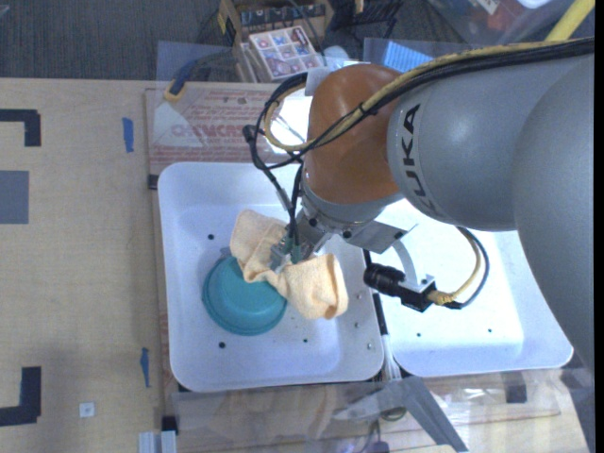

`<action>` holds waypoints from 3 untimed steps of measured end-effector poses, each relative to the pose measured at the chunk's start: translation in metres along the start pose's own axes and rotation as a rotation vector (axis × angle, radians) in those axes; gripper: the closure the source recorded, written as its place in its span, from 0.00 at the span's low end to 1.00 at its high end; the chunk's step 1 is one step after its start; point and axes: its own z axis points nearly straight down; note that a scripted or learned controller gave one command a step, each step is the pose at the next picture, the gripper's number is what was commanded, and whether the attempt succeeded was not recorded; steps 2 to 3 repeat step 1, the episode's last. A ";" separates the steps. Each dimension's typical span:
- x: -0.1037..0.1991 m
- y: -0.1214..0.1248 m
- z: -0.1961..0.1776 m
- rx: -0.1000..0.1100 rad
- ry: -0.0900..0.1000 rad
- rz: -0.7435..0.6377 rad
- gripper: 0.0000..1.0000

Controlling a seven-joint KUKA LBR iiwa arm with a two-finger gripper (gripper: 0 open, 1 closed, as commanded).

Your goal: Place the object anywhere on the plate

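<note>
The claw point(286, 249) is down in the left bin point(184, 253), its fingers pinching a fold of the yellow cloth point(302, 276) near the cloth's middle. The cloth spreads to both sides of the claw: one lobe lies up and to the left of it, a bigger lobe hangs below and to the right, resting on the bin floor. Just below-left of the claw sits the teal plate point(241, 300), round and shallow; the cloth's lower edge overlaps its upper right rim, so cloth and plate are touching, though most of the cloth lies off the plate. To the right of the claw, the right bin point(491, 333) adjoins the left one, partly covered by the grey arm point(491, 130) with its orange band point(344, 130). Further left of the claw, the pale worktop point(75, 253) carries blue tape marks point(127, 135).
</note>
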 end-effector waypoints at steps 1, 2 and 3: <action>0.000 0.000 0.000 0.000 0.000 0.001 0.00; 0.000 0.000 0.000 0.000 0.000 0.001 0.00; 0.000 0.000 0.000 0.000 0.000 0.001 0.00</action>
